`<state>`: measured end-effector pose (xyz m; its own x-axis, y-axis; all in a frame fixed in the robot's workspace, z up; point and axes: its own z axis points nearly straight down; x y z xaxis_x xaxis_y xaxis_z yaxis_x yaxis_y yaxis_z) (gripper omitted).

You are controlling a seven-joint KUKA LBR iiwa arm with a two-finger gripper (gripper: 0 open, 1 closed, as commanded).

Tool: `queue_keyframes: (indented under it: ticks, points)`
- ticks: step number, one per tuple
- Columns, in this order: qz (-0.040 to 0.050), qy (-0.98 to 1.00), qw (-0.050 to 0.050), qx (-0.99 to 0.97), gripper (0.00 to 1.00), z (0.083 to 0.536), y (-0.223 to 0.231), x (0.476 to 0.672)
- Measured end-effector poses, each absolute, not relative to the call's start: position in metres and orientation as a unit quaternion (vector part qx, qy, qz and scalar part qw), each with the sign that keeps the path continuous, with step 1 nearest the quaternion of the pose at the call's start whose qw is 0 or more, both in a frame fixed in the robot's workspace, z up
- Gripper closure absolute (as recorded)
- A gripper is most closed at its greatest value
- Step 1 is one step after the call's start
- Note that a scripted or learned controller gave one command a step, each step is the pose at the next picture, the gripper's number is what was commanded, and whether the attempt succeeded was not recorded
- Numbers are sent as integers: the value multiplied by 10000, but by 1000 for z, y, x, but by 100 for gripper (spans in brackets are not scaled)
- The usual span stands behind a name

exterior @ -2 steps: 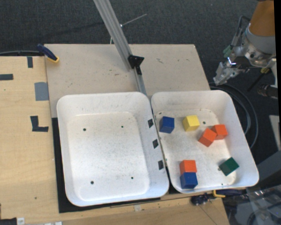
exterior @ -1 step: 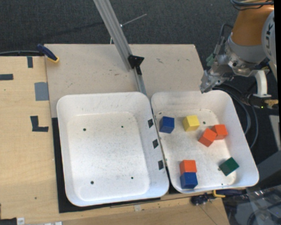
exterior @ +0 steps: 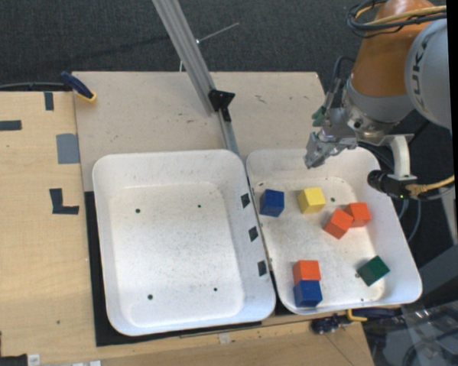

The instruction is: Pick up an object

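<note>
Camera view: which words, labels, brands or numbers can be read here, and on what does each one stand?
"KU": large dark letters on the grey arm casing, at the view's right edge, cut off by the frame; probably the start of the brand name.
Blocks, both bins and bench: no readable text.

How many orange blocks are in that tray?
3, all in the right bin: two touching near its right side, and one at the front against a blue block.
</note>
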<state>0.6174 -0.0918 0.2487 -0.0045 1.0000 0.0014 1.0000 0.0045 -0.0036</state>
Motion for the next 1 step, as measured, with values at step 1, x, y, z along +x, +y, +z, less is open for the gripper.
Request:
queue_keyframes:
  ticks: [1]
  points:
    - [6,-7093,20,-7049,100,242,-33,592]
